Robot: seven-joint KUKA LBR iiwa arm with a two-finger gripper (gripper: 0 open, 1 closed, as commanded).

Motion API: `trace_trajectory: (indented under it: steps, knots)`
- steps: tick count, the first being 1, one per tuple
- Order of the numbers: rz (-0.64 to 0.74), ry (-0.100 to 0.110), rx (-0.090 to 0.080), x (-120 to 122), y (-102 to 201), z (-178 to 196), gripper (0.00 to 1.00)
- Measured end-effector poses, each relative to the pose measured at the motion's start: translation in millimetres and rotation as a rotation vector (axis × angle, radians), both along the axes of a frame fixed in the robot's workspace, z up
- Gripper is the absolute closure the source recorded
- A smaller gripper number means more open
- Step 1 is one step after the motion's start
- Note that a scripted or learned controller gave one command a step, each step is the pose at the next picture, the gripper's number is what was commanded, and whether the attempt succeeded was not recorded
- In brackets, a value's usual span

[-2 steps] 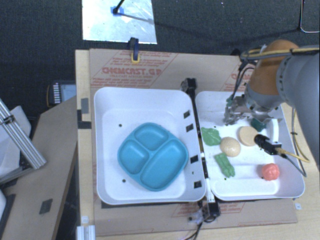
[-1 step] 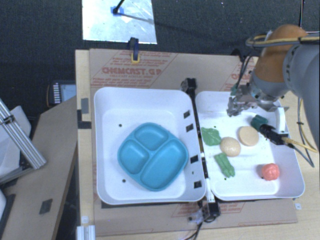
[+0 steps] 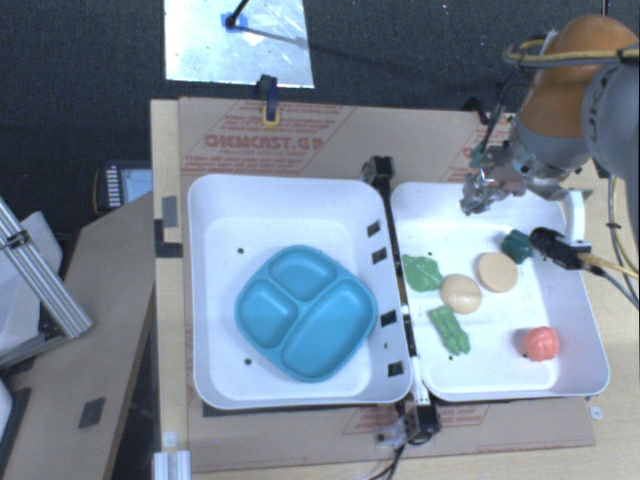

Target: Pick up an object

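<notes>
The right bin (image 3: 575, 368) holds several small items: a green leafy piece (image 3: 421, 272), a green pickle-like piece (image 3: 450, 329), a tan round bun (image 3: 461, 293), a pale flat disc (image 3: 497, 272), a dark teal block (image 3: 517, 245) and a pink-red ball (image 3: 541, 343). My gripper (image 3: 478, 197) hangs over the bin's far edge, above and left of the teal block, touching none of the items. Nothing shows between its tips.
The left bin (image 3: 215, 218) holds a blue divided plate (image 3: 305, 311). A black divider with clips (image 3: 385, 238) runs between the bins. Cardboard lies under both bins. A black cable end (image 3: 556, 246) juts over the right bin's right side.
</notes>
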State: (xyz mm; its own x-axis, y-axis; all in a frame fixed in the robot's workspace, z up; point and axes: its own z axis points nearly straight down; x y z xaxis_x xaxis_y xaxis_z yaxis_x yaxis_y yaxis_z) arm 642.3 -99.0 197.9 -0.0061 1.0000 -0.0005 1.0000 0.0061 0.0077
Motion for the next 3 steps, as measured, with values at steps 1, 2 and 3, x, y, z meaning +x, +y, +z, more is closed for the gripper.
trace_trajectory:
  steps: [1, 2, 3]
  knots:
    - [0.000, 0.003, 0.000, 1.3, 0.1, 24.9, 1.00]
    - [0.002, 0.008, 0.001, -13.8, 46.2, 16.3, 1.00]
    - [0.002, 0.007, 0.001, -18.5, 95.6, 15.8, 1.00]
